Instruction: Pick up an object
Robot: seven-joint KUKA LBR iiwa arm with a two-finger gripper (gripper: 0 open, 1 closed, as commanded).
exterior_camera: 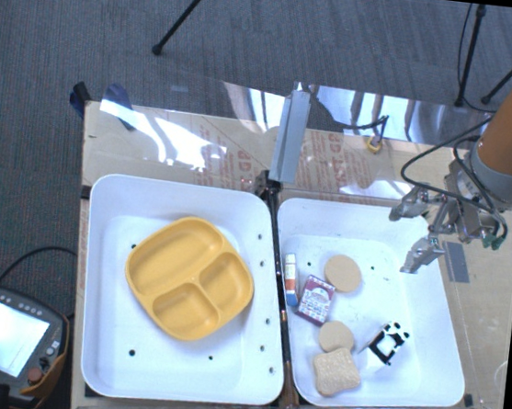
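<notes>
Camera view, arm: grey arm with orange band enters from the right, reaching over the far right corner of the right bin [454, 362]
Camera view, gripper [423, 236]: hangs above the far right part of the right bin, nothing between its fingers; whether the jaws are spread or pressed together, cannot tell
Camera view, left bin [113, 200]: shallow, white, holds a yellow divided tray [190, 277] lying flat near its middle, turned at an angle
Camera view, right bin contents, left side: a slim tube [290, 278] with a blue end lies along the left wall; a small red box [316, 300] just beside it
Camera view, right bin contents, middle: one tan round disc [343, 274] on the far side of the red box, a second round disc [336, 336] on the near side; a pale bread-like slice [337, 371] touching that second disc at the near edge
Camera view, right bin contents, right: a black-and-white object [391, 343] near the slice, well apart from the gripper
Camera view, surface [189, 149]: glossy with glare, carries both bins side by side
Camera view, floor: a handheld control pendant [3, 339] lies at the near left corner
</notes>
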